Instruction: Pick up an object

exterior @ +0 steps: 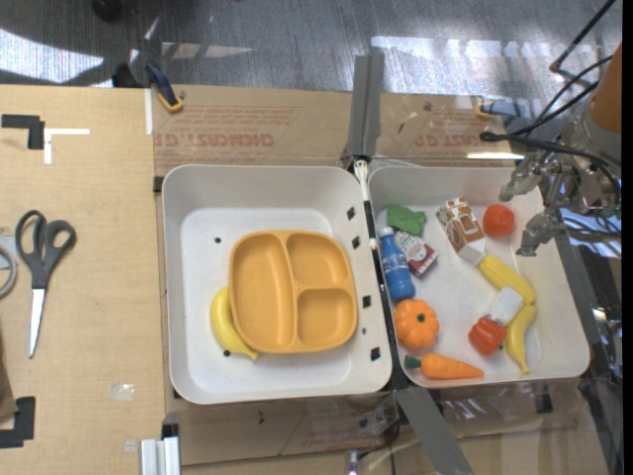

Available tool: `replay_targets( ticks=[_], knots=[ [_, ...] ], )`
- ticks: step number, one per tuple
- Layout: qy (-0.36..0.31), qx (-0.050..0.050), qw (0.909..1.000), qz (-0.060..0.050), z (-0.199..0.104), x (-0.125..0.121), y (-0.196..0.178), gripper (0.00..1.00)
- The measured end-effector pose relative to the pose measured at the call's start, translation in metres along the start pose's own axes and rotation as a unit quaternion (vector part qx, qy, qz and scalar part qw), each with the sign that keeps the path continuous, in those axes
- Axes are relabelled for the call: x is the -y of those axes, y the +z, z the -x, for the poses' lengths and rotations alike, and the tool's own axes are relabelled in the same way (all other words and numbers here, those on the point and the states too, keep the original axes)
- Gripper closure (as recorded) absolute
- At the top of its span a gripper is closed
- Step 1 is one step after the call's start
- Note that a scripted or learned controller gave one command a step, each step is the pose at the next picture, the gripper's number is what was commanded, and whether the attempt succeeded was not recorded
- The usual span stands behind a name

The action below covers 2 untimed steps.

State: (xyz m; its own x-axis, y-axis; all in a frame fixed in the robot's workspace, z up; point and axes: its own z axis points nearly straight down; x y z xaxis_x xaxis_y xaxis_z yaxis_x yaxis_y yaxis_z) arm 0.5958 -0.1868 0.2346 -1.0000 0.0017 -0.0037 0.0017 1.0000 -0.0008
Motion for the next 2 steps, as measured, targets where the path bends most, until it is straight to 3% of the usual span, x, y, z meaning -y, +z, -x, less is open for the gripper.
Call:
replay_targets(
  ticks=[1, 2],
  knots=[
    [-0.007, 0.012, 0.9999, -0.004, 0.036, 0.007, 0.113, 0.0],
    [0.017, 0.01, 0.9998, -0.007, 0.046, -0.001, 0.123, 0.0]
  ],
)
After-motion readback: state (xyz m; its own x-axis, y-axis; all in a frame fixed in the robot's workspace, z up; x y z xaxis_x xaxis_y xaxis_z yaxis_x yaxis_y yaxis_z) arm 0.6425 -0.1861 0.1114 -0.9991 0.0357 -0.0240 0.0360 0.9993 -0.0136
